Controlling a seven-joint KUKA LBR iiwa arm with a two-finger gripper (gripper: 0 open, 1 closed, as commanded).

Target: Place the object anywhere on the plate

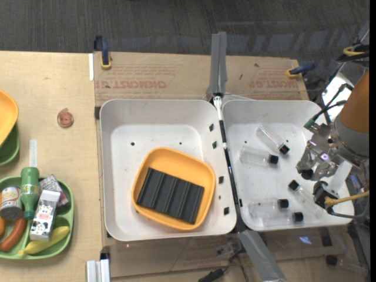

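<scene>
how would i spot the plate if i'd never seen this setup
Look at the left white bin. The plate lies in its lower middle: orange, square with rounded corners. Unlike the clear vials next door, it carries a ribbed black block.

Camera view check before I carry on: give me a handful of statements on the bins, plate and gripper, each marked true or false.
1. The orange plate sits in the left bin. True.
2. A black ridged block lies on the plate. True.
3. The clear tubes with black caps are on the plate. False: they lie in the right bin.
4. The gripper hangs over the left bin. False: it is over the right bin, near its right side.
5. The green tray of toy food is inside a bin. False: it sits on the bench left of the bins.
</scene>
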